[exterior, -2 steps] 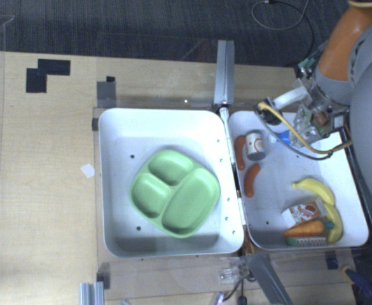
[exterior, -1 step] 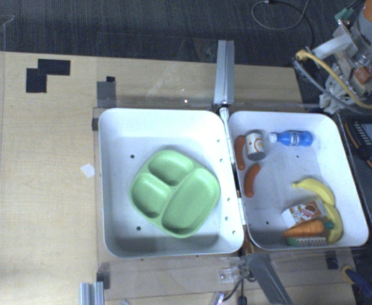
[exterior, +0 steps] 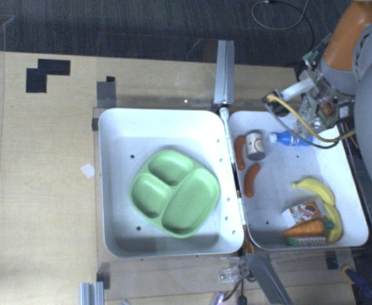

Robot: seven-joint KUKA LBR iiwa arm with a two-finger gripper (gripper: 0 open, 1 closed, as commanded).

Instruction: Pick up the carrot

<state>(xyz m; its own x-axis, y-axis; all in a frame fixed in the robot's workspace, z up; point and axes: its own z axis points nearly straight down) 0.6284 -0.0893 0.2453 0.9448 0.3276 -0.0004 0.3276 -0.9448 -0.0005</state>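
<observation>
The orange carrot (exterior: 305,229) lies at the front right of the right bin (exterior: 281,180), pointing left, with its thick end against a yellow banana (exterior: 322,199) and a small snack packet (exterior: 300,212) just behind it. My gripper (exterior: 311,110) hangs over the bin's back right corner, far from the carrot, among yellow and black cables. Nothing shows between its fingertips.
Two brown sausages (exterior: 239,152) (exterior: 252,179) lie along the right bin's left wall, with a small can (exterior: 255,145) and a blue-capped bottle (exterior: 289,138) near the back. A green divided plate (exterior: 176,192) sits in the left bin (exterior: 122,145).
</observation>
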